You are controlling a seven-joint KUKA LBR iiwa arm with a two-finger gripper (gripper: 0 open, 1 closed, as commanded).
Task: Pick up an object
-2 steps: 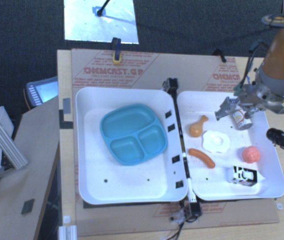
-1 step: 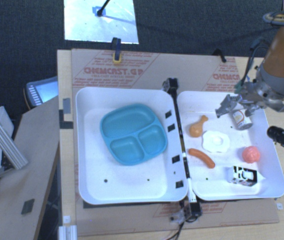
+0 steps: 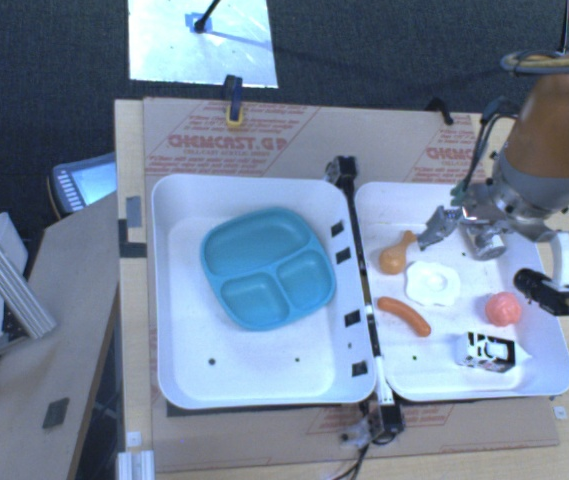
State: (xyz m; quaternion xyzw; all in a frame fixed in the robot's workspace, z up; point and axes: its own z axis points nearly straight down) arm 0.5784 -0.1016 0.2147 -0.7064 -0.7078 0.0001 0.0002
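**Ana:** Looking at the right bin (image 3: 554, 373), I am worrying about crowding. The gripper (image 3: 442, 230) is hanging over the bin's upper part, just beside the orange drumstick (image 3: 396, 253) and near the fried egg (image 3: 432, 283).

**Ben:** Is it carrying anything?

**Ana:** Nothing is sitting between its metal fingers that I can see, and whether they are spread or closed I cannot tell; the metal is blurring together from this angle.

**Ben:** So which object is it going for?

**Ana:** My guess is the drumstick, since it is lying closest. The sausage (image 3: 404, 315), the pink ball (image 3: 503, 309) and the small black-and-white piece (image 3: 490, 350) are lying further down the same bin.

**Ben:** What could be going wrong?

**Ana:** The egg is lying flat, so fingers may be sliding over it. The drumstick is rounded and could be rolling aside or getting nudged against the egg. The ball could be squirting out of a pinch.

**Ben:** Any writing?

**Ana:** The board (image 3: 294, 133) under the bins is reading "CHEMCAST", printed reversed, repeating at the right. The blue divided plate (image 3: 267, 266) in the left bin (image 3: 179, 368) is bearing no label.
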